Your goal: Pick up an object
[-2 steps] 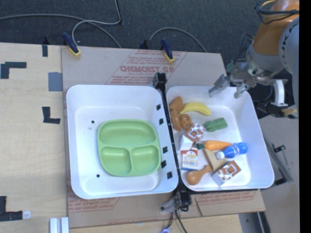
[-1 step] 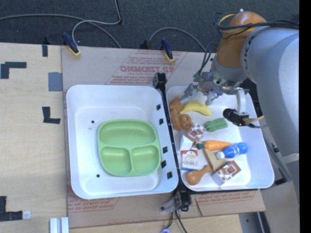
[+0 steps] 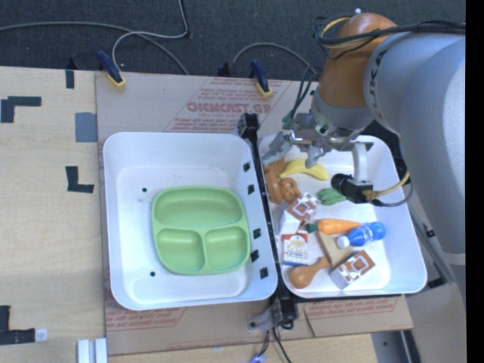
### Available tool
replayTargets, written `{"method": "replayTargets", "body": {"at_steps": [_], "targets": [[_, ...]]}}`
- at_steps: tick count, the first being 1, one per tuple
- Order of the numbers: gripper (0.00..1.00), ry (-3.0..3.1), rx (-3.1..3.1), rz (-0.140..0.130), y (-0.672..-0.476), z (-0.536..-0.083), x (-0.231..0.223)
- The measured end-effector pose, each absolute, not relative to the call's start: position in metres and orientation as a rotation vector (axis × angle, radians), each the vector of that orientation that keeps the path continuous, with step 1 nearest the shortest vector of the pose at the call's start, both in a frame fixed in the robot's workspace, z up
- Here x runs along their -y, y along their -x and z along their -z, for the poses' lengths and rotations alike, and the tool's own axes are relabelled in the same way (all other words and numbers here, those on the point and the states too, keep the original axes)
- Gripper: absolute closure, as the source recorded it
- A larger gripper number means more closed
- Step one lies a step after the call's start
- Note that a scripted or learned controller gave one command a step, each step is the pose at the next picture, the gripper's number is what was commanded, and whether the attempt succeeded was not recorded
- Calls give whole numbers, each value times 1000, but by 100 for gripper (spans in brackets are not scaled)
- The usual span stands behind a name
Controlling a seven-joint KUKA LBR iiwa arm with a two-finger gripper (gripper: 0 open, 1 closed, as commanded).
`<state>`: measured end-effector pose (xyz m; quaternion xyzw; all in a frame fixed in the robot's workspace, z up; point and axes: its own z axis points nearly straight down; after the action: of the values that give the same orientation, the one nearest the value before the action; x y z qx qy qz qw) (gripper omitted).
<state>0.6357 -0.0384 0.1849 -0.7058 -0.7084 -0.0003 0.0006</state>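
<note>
Pincer hangs over the far end of the right bin, fingers spread wide, nothing between them. Banana lies just below and beside the fingertips, apart from them. Pretzel sits nearer the camera than the pincer, against the divider. Further toward the camera: carrot, blue bottle, small milk carton, wooden spoon-shaped piece. Left of the pincer, past the divider, the left bin holds a green sectioned plate.
</note>
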Motion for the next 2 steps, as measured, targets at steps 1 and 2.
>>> {"method": "replayTargets", "body": {"at_steps": [1,2], "targets": [[0,2218,2224,-1,-668,-184,41],[0,2225,2219,-6,-667,-182,122]]}}
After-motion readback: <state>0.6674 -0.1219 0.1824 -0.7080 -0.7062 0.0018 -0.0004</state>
